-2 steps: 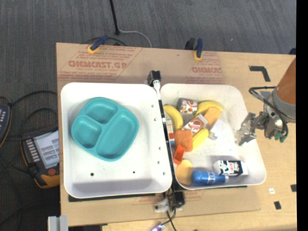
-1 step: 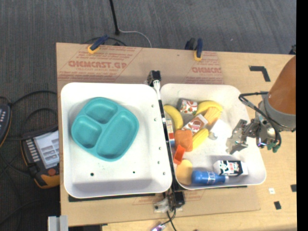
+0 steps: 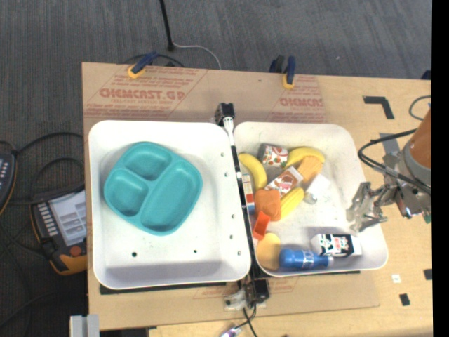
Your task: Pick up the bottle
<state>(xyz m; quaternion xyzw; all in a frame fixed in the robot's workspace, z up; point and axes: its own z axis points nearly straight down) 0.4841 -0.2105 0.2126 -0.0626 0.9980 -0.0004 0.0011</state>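
Over the right bin's (image 3: 365, 188) right rim hangs the gripper (image 3: 359, 213), fingers spread (nothing between them); the bottle (image 3: 300, 259) lies near the front wall.

One fixed camera above me, slanting down on two shallow white plastic bins (image 3: 210, 135), my arm entering from its right.

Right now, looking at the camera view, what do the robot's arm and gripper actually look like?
At the right edge, the arm shows an orange band above grey wrist hardware. Dark cables loop around the wrist. The two-finger metal gripper is silvery grey, made of thin angular linkage pieces, and sits at the right rim of the right-hand shallow white bin. I can read no markings on it.
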